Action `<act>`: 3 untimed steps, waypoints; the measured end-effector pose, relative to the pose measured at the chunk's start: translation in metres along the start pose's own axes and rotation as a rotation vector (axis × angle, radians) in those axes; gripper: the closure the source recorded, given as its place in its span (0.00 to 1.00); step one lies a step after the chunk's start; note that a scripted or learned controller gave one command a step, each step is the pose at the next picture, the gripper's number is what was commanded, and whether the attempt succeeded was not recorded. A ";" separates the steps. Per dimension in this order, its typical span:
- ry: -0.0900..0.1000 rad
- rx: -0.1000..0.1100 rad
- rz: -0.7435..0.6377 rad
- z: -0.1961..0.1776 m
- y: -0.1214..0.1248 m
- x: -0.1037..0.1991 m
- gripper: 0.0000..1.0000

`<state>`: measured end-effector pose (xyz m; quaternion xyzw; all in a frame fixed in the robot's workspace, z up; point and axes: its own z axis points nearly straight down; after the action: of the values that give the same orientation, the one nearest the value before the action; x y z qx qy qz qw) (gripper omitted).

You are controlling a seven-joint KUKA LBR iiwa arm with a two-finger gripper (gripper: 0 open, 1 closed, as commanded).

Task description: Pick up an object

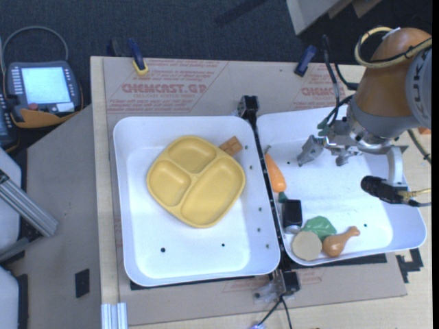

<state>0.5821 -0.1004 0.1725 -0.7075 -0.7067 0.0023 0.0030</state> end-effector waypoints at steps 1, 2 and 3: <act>0.001 0.001 0.000 0.064 0.001 0.001 0.00; -0.004 -0.009 0.001 0.085 0.002 -0.001 0.00; -0.006 -0.018 0.001 0.072 0.004 -0.001 1.00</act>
<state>0.5858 -0.1011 0.1004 -0.7078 -0.7063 -0.0020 -0.0055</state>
